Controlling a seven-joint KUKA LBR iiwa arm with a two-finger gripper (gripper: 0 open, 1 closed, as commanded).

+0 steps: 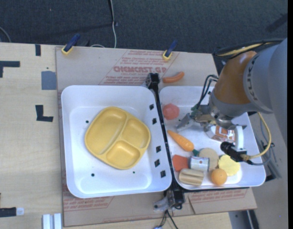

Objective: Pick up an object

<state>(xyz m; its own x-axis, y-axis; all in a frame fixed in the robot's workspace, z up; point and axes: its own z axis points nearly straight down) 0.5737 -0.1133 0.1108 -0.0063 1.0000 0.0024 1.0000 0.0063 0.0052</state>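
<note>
Objects for picking lie in the right bin (254,175), and I count several. A carrot (180,140) lies on a slant near the bin's middle. Above it, close to the divider, sits a pinkish-red ball (171,111). Along the near edge there is a red block (181,162), a small can (199,163) just beside it, a bread roll (191,176) below the can, a pale round piece (209,153) above the can, an orange (218,176) and a yellow piece (229,165) at the right. These near-edge things are crowded together, several touching.

The gripper (188,123) hangs over the upper middle of the right bin, between the ball and the carrot. Its grey fingers (183,125) point left toward the divider. I see nothing between them, and from this slant I cannot tell how far apart they stand. The arm (242,85) comes in from the right, its orange band above the wrist, and covers part of the bin's far right side.

The left bin (70,128) holds a yellow tray (118,137) with three compartments, lying turned at an angle near the middle. Outside the bins, a sausage (173,77) rests on the cardboard (89,66) just past the top edge of the right bin. Two clamps (70,45) pin the cardboard at its far edge.
</note>
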